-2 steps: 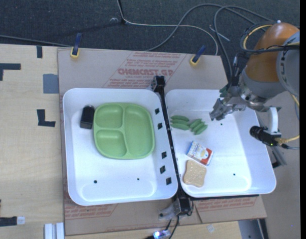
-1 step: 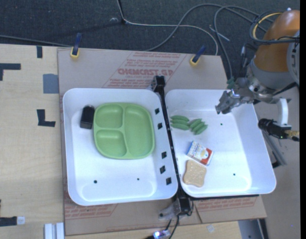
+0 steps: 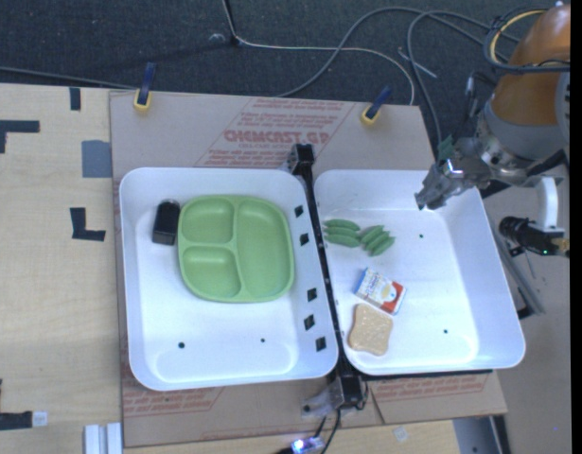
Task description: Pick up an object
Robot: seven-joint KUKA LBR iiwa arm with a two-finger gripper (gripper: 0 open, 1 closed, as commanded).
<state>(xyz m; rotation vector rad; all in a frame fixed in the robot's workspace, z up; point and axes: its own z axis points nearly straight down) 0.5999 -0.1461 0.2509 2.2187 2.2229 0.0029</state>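
1. Your likeliest targets lie in the right bin (image 3: 480, 282): a green pea pod (image 3: 359, 235) left of centre in the bin, a small white, blue and red packet (image 3: 380, 290) below it, and a tan slice of toast (image 3: 370, 330) lower still.
2. Judge all three as light. The pea pod looks like a moulded toy, stiff and a bit slick; take it across its narrow width. The packet looks flat and thin, so it may slide under the fingers. The toast lies flat; pinch it across its edges.
3. The gripper (image 3: 431, 197) hangs at the bin's upper right, well apart from all three; they sit to its lower left in the frame.
4. You cannot tell how far the jaws are parted; nothing shows between them.
5. The left bin (image 3: 139, 329) holds a green divided plate (image 3: 237, 248) with a dark block (image 3: 166, 222) touching its left rim.
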